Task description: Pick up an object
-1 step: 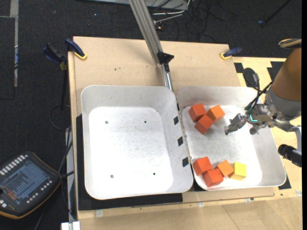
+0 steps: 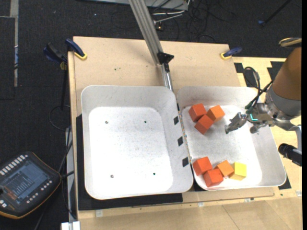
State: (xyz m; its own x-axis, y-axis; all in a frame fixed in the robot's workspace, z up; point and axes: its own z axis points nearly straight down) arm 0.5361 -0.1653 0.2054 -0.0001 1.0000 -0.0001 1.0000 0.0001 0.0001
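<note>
Closest to me, off the tabletop's (image 2: 201,66) front left corner, a teach pendant (image 2: 24,183) lies on the dark floor. On the tabletop sit two white bins side by side: the left bin (image 2: 127,140) and the right bin (image 2: 259,159), which holds all the blocks. Along its near wall there is a row: two red-orange cubes (image 2: 207,170) touching, then an orange cube (image 2: 225,168), then a yellow cube (image 2: 239,170). Farther back, near the divider, a second cluster (image 2: 204,116) of two red-orange blocks and one orange block huddles together. Just right of that cluster, apart from it, the tool (image 2: 235,123) hangs over the bin floor with nothing between its tips; I cannot tell how they are set. The arm (image 2: 288,87) comes in from the right.
</note>
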